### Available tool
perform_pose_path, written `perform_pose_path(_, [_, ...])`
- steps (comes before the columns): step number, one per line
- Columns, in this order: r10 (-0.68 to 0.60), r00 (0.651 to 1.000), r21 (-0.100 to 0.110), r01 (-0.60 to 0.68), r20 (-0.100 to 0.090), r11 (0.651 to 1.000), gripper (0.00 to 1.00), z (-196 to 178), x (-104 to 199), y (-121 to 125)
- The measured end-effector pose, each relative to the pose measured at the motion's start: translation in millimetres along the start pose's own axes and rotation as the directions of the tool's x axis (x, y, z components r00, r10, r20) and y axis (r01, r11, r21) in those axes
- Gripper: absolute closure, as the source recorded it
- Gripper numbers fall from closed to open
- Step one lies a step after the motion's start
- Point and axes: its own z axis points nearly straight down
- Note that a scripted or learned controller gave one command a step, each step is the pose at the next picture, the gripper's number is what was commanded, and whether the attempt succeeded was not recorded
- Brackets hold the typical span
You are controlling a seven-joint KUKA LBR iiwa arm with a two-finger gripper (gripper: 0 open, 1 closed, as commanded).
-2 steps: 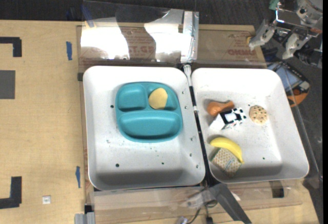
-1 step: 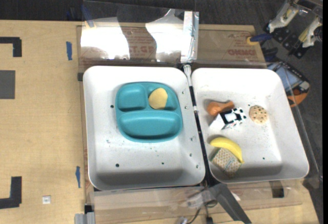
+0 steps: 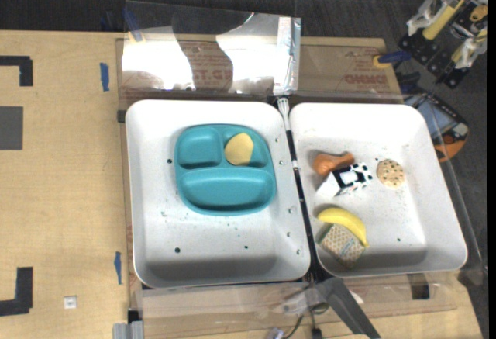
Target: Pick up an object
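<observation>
Objects for this pick lie in both bins, and as far as we can see none of them has been lifted. In the right bin (image 3: 434, 136) we count five things: an orange piece (image 3: 332, 162) near the dividing wall, a black-and-white toy (image 3: 353, 177) touching it on its lower right, a round speckled cookie (image 3: 390, 173) just beside the toy, and nearer the front a banana (image 3: 343, 221) lying on top of a patterned block (image 3: 341, 243). In the left bin (image 3: 147, 174) a teal divided plate (image 3: 225, 190) carries a yellow rounded piece (image 3: 239, 148) in its upper right compartment.

We take the mechanism at the upper right to be the tool (image 3: 449, 8). It sits beyond the far right corner of the desk (image 3: 54, 213), well apart from both bins and from everything in them. From this angle we cannot tell whether it is open or closed, and we see nothing held in it.

We judge the task to be at its very start. Nothing is done. What is left is all of it: choosing a target, reaching over a bin, coming down, closing and lifting. The cookie looks to us the most isolated target, since the orange piece and the toy touch and the banana and block are stacked.
</observation>
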Motion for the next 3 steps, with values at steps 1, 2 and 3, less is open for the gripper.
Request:
perform_pose_path(1, [0.005, 1.000, 0.008, -0.005, 0.005, 1.000, 0.00, 109, -12, -72])
perform_pose_path(2, [-0.027, 1.000, 0.014, 0.027, 0.009, 1.000, 0.00, 256, -70, -133])
perform_pose_path(3, [-0.278, 0.961, 0.007, 0.278, 0.000, 0.961, 0.00, 246, -45, -176])
